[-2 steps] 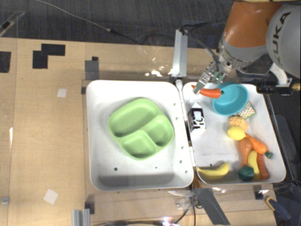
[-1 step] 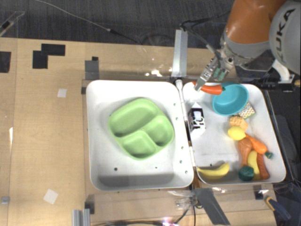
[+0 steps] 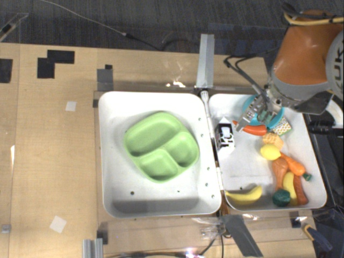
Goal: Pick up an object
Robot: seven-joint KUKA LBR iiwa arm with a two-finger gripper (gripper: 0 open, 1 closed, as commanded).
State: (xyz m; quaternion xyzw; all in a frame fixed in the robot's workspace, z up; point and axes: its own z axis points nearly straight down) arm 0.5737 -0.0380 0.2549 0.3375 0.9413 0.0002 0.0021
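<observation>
Camera view puts our arm (image 3: 309,52) coming in from the far right, orange band uppermost, wrist bent down over the far part of the right bin (image 3: 236,168). Our jaws (image 3: 262,112) hang just above the far end of the toy pile, right over a red-orange chili-like piece (image 3: 252,128) and a light blue item (image 3: 277,123); we cannot tell how they stand, since the wrist covers them. Down the bin's right side we see a yellow lemon (image 3: 270,153), an orange carrot (image 3: 294,166) and a dark green piece (image 3: 281,198), packed close to the right wall. A banana (image 3: 244,194) lies along the near wall, and a small black-and-white object (image 3: 225,135) sits against the left wall. Between these, the middle of the bin floor is open white. The left bin (image 3: 115,198) holds a green divided plate (image 3: 160,145), with bare floor around it. Both bins rest on our tabletop (image 3: 48,160).
</observation>
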